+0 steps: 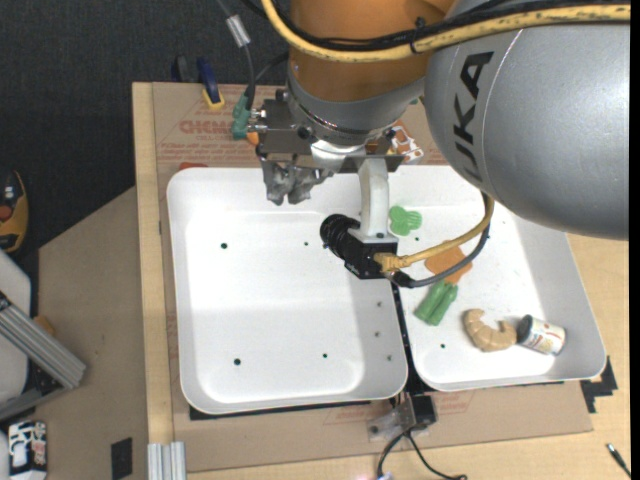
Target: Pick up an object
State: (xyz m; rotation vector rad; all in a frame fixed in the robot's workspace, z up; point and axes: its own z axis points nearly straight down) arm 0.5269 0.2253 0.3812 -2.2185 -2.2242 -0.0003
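Hovering over the left bin (pixel 200 268), the gripper (pixel 288 190) holds nothing; fingers look nearly closed. Objects lie in the right bin (pixel 570 298): green block (pixel 437 303), tan piece (pixel 486 332). Best to shift right, open wide, then descend straight.

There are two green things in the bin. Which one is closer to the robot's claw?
The round, pale green piece up near the white post is closer to the gripper. The darker green, long block lies lower down, beside the tan piece.

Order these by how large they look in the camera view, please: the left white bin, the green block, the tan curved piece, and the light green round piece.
1. left white bin
2. tan curved piece and green block: alike, so not ranked
3. light green round piece
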